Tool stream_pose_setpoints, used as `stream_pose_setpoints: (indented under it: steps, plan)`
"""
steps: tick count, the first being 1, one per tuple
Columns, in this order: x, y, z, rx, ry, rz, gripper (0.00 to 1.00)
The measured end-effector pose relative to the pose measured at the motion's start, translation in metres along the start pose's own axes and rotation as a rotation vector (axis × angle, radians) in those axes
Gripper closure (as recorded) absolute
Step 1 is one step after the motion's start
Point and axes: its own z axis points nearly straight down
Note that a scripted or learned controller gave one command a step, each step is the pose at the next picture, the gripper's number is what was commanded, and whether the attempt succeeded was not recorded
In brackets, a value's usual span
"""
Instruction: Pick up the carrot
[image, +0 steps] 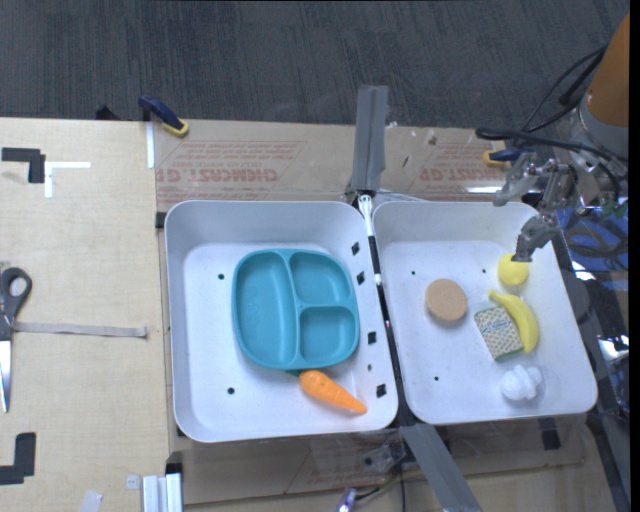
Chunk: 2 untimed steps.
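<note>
The orange carrot (333, 392) lies on its side in the left bin (200, 320), close to the front wall and just below the teal divided plate (296, 308). Its thick end points left and touches the plate's rim. My gripper (529, 244) hangs over the back right of the right bin (420, 385), far from the carrot. Its tip stands just above a small yellow round fruit (513, 271). Nothing shows in its grasp.
The right bin holds a tan round disc (446, 300), a banana (520, 318), a pale green speckled block (497, 333) and a white lumpy object (520, 383). A raised divider (372, 250) separates the bins. Scissors (10, 300) lie on the bench at far left.
</note>
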Motion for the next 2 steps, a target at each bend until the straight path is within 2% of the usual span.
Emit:
stream_pose_setpoints:
  steps: [1,2]
  plan:
    - [0.019,0.046,0.020,-0.002,0.000,-0.313,0.00]
    - [0.058,0.035,0.191,-0.001,-0.002,-0.165,0.00]
